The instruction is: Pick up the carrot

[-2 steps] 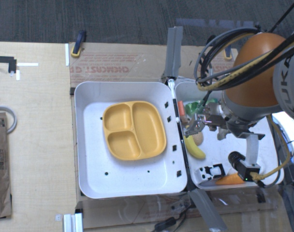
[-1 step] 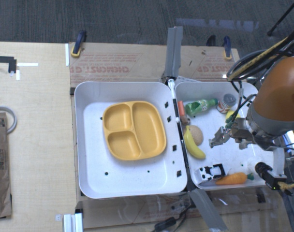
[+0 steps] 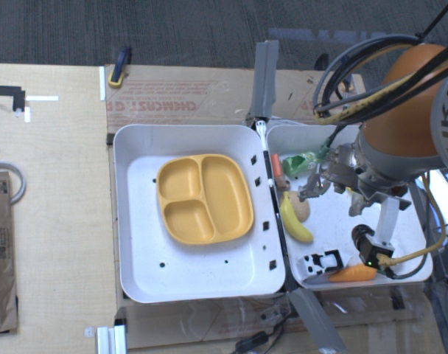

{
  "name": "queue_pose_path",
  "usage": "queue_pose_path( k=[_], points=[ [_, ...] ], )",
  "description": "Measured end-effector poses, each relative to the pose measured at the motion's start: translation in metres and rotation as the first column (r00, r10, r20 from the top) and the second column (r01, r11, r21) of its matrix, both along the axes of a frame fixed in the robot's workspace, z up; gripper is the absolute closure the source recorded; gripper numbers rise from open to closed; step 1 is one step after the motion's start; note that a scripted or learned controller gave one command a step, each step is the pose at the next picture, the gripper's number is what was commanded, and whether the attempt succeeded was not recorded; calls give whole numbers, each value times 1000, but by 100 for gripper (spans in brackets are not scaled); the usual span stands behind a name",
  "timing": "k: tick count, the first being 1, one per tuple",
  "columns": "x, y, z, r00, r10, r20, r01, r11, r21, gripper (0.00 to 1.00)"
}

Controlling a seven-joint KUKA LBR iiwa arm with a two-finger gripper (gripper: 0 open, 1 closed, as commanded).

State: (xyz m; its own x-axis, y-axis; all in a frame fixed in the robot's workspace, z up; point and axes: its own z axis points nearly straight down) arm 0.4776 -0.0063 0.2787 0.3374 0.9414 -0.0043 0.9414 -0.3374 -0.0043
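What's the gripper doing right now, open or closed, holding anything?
Gripper: open, nothing between its fingers; the carrot lies apart from it.

We look down at a slant from one fixed camera above the pale wooden bench point(image 3: 58, 198), near enough that the shallow white left bin point(image 3: 125, 220) and its right twin point(image 3: 331, 226) fill the frame's middle.

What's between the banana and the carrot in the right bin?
In the camera view, a small black-and-white object lies between the banana and the carrot, close to the carrot.
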Motion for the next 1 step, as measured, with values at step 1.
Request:
queue_pose_path(
  k=[1],
  points=[
    [1, 69, 106, 956, 293, 1, -293, 956, 0, 0]
  ],
)
